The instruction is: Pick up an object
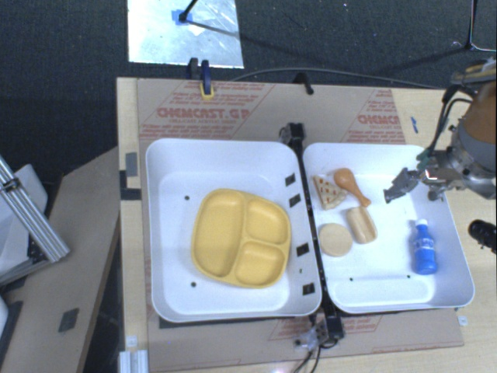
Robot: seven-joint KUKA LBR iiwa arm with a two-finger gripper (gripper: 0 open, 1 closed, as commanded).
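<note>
Looking down on the bench, we see two shallow white bins side by side on a board printed with red lettering. Our left bin holds a yellow divided tray, lying flat near the middle of the bin floor, with three compartments showing. Our right bin holds the smaller things. A wedge-shaped toy slice sits toward the bin's upper left, and a toy drumstick lies just beside it, its narrow end pointing down and to the right. Below them a pale round disc rests close to the divider between the bins, and a tan bread-like roll lies touching or nearly touching the disc's upper right edge; we cannot tell which. A blue bottle with a white label lies well apart from that cluster, toward the right side of the same bin. Our arm reaches in from the right, and its gripper hangs over the upper right part of the right bin, between the drumstick and the blue bottle, above bare bin floor. Nothing sits between its dark fingers, but we cannot tell how wide they stand.
</note>
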